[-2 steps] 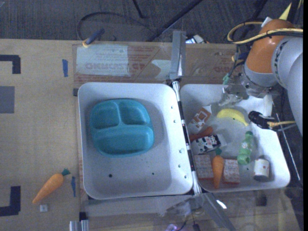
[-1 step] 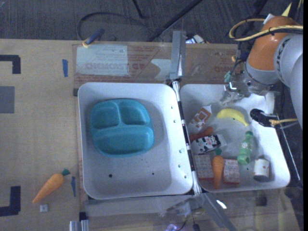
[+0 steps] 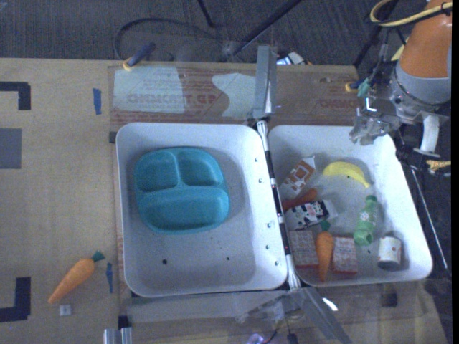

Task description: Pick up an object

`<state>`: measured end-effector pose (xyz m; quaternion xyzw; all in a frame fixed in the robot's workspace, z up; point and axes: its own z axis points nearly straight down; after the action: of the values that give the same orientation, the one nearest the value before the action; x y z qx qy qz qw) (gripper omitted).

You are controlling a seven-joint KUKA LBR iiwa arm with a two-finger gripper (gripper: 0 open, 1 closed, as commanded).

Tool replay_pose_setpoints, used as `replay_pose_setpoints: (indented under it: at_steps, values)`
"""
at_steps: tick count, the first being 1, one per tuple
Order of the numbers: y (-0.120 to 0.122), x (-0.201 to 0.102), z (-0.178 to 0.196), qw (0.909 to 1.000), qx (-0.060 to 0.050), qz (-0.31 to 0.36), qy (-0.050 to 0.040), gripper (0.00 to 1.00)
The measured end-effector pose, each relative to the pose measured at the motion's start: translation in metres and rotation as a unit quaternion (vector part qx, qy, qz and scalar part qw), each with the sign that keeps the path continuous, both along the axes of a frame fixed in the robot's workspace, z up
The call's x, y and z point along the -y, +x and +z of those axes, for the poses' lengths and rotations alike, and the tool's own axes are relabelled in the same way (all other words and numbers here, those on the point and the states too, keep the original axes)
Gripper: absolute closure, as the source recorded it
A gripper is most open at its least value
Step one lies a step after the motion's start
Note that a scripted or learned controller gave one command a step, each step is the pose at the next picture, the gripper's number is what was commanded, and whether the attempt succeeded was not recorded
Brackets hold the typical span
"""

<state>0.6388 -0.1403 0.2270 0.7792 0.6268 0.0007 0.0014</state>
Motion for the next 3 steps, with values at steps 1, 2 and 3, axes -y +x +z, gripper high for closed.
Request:
replay_pose_setpoints:
  at_steps: [1, 2, 3]
  values:
    - [0.000, 0.000, -0.001, 1.0000, -0.001, 0.000, 0.0002, 0.00]
    - [-0.021, 0.059, -0.128, 0.9990, 0.002, -0.046, 0.0041, 0.00]
    - [-0.126, 0.058, -0.137, 0.9979, 0.001, -0.064, 0.0083, 0.00]
